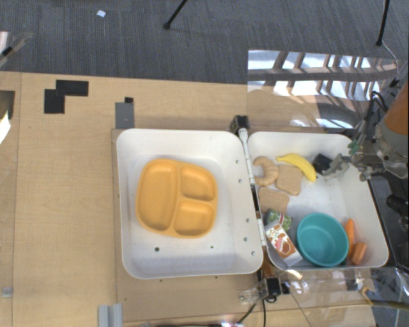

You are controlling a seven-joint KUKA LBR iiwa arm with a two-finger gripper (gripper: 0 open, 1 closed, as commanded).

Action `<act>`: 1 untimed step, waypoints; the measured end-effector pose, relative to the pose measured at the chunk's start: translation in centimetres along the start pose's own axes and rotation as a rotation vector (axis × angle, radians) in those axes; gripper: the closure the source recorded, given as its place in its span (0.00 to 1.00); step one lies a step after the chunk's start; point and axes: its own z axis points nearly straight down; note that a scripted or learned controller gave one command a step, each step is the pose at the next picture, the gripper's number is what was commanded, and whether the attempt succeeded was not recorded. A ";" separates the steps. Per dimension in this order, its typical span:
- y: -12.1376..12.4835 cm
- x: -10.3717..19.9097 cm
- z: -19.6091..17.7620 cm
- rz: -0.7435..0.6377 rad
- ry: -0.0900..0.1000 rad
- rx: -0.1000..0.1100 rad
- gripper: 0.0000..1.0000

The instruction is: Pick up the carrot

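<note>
A dark grey ribbed carpet covers the floor along the top of the view, with a small white scrap lying on it and thin black stand legs slanting across it. Below it spreads the counter, pale wood-grain board with a seam running down its left part. Black rectangular patches sit on the counter near its upper left, and a small grey bracket stands just beside them to the right. Bright daylight falls in a barred patch across the counter's upper right, glaring off the surface. Black cables trail along the bottom edge.
</note>
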 end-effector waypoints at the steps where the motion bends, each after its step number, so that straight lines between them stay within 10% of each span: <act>1: -8.8 -1.0 9.6 -0.081 0.003 0.004 0.00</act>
